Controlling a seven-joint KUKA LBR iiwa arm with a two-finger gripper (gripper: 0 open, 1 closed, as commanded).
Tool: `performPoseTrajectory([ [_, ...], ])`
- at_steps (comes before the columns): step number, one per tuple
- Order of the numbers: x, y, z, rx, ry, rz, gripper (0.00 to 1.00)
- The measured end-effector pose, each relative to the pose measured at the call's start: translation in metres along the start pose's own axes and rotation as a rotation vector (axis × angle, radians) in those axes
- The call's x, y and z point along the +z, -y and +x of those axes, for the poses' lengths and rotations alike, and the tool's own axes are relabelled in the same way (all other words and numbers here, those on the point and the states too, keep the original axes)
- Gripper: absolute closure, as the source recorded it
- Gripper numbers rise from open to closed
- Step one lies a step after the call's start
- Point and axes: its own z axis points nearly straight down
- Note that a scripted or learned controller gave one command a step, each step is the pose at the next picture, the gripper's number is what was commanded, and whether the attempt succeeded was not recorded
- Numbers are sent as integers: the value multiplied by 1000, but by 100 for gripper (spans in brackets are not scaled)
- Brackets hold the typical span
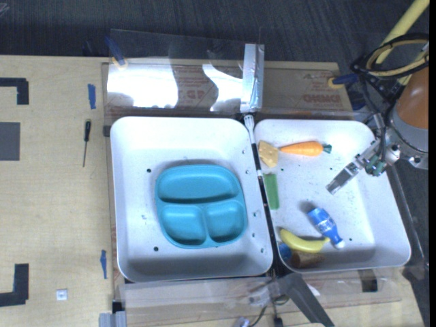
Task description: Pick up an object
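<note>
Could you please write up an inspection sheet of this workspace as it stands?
Surface: left bin and right bin sit side by side on a wooden bench.
Job's things: carrot, yellow piece, green block, blue bottle and banana, all in the right bin.
Clutter: blue divided tray in the left bin.
Grippers: gripper low over the right bin, holding nothing.
Cables: black and yellow cables at upper right.
Surroundings: screwdriver on the bench; clear panel behind the bins.

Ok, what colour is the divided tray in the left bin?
Light blue; the tray shows plainly in the camera view, lying in the left bin.
</note>
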Motion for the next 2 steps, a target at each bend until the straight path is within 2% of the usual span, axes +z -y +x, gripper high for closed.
performPoseTrajectory([
  [1,143,41,10,195,-9,10,0],
  [2,130,39,8,196,-2,2,100],
])
